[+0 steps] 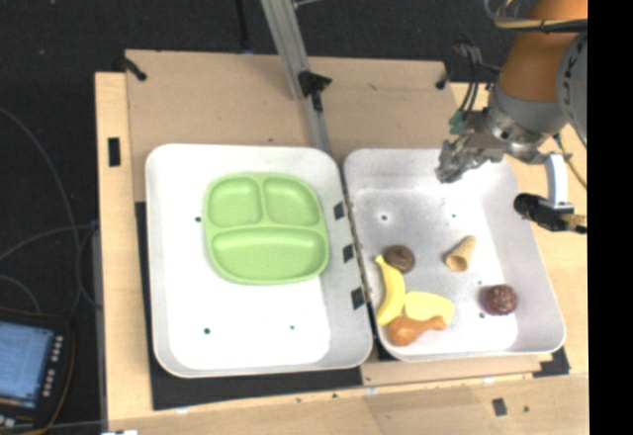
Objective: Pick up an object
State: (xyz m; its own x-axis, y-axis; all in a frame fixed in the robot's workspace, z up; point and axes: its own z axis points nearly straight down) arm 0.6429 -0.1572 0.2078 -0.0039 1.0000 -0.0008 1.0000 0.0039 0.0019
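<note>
From my seat at the controls, the far left shows a small screen device (30, 369) glowing blue on the dark floor beside the bench (396, 87). On the bench the left bin (178, 324) holds a green divided plate (266, 228), lying flat in the bin's upper half with its two small compartments toward the back and the long one toward the front. A grey metal pole (282, 18) slants down from the top of the view and ends near the seam between the two bins. The right bin (396, 176) carries all the loose pieces, gathered in its front half: a small brown round piece (399, 258) just above a yellow banana (392, 291), which curves along the bin's left wall; a pale yellow flat piece (431, 305) touches the banana's lower end, and an orange-brown lump (410, 328) sits just below that, near the front wall. Further right lie a tan cone (459, 251) (tip pointing to the lower left) and, well apart from it, a dark reddish-brown ball (498, 300) near the right wall. The claw (453, 164) hangs over the back right part of this bin, away from every piece; I cannot tell how it is set, and I see nothing in it. The arm (539, 57) leads up from it to the right.
</note>
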